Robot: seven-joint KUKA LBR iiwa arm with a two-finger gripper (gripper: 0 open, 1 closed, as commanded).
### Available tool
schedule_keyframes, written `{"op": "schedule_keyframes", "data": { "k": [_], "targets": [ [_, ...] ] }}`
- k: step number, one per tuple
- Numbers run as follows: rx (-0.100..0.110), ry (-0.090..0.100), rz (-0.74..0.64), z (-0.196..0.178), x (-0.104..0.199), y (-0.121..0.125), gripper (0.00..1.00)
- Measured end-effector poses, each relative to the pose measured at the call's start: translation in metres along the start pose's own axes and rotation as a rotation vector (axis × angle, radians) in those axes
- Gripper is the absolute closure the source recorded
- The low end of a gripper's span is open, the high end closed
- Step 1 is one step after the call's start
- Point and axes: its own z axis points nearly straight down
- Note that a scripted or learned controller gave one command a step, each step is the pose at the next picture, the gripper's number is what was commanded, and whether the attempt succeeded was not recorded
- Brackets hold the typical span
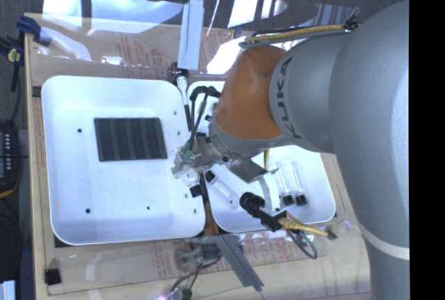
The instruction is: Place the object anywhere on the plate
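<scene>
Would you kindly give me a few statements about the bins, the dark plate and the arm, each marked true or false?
1. A dark ribbed plate lies in the left bin. True.
2. The arm enters from the left of the view. False: it reaches in from the right.
3. The arm's orange band sits over the right bin. True.
4. The plate is round and white. False: it is rectangular and dark.
5. The gripper hangs near the gap between the two bins. True.
</scene>
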Motion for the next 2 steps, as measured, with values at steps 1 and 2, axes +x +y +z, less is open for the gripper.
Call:
{"op": "schedule_keyframes", "data": {
  "k": [1,2],
  "targets": [
    [0.001,0.0,-0.234,0.003,0.102,0.005,1.0],
    [-0.003,-0.002,-0.294,-0.04,0.154,0.106,1.0]
  ]
}}
